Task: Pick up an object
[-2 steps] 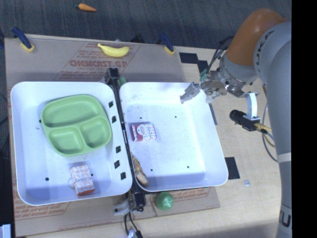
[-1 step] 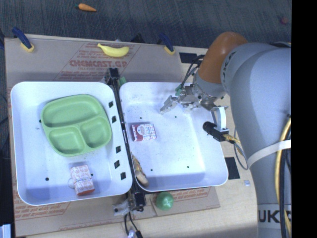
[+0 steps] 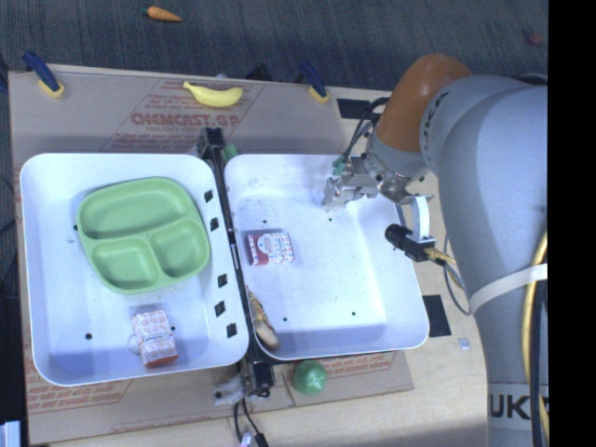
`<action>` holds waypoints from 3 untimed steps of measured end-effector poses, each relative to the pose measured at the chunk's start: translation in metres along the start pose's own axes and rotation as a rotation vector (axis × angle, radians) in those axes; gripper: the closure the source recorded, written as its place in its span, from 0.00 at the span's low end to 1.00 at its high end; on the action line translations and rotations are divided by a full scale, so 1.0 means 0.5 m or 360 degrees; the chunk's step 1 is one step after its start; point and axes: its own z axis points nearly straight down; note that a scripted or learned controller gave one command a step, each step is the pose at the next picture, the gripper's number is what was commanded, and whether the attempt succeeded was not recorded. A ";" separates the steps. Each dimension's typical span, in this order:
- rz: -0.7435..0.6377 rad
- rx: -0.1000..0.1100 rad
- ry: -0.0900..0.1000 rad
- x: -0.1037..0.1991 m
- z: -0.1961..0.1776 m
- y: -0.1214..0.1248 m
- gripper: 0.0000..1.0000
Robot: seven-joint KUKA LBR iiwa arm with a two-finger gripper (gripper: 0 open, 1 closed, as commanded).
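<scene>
A small red and white packet [image 3: 269, 248] lies flat in the left part of the right bin [image 3: 363, 287]. My gripper [image 3: 337, 192] hangs over the bin's upper middle, up and to the right of the packet and apart from it. Nothing shows between its fingers. In the left bin [image 3: 47, 277] a green divided plate [image 3: 142, 232] takes up the upper part. A red and white wrapped pack [image 3: 153, 336] lies below it near the front wall. A brownish object [image 3: 261, 324] rests at the right bin's front left corner.
A yellow banana [image 3: 213, 93] lies on the cardboard behind the bins. A green ball [image 3: 309, 377] sits in front of the right bin. An orange carrot [image 3: 164, 13] lies on the dark floor. Blue clamps [image 3: 43, 73] hold the cardboard's back edge.
</scene>
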 end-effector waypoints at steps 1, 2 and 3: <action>-0.0002 0.0001 0.0000 0.000 0.000 0.000 0.00; 0.0012 -0.0002 0.0000 -0.017 -0.123 -0.088 0.00; 0.0011 -0.0002 -0.0001 -0.016 -0.273 -0.230 0.00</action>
